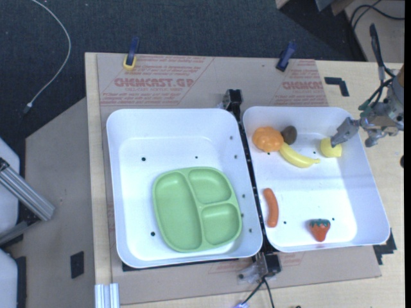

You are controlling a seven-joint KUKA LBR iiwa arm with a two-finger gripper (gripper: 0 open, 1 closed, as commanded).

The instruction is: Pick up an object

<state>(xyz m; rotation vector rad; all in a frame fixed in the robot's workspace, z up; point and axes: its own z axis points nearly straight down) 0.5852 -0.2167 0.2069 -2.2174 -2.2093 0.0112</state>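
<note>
Item: small yellow object (pixel 330 148), lying in the right bin (pixel 359 191) near its far right corner, just right of the banana (pixel 298 157). It is taken as the likely target, since the gripper (pixel 342 133) is set directly beside it, one grey finger reaching down to its upper right edge and seemingly touching it. Whether the fingers are apart or together cannot be told, and the object is not seen between them.

Status: nothing is lifted; every item rests on the bin floor. The closing and the lift are judged to remain.

Other contents, placed from the yellow object: the banana just left; an orange fruit (pixel 268 138) and a dark brown piece (pixel 289 134) further left, touching each other; a toy sausage (pixel 271 207) toward the near left; a strawberry (pixel 320 228) toward the near edge.

Left bin (pixel 128 133): one green divided plate (pixel 196 207).
</note>
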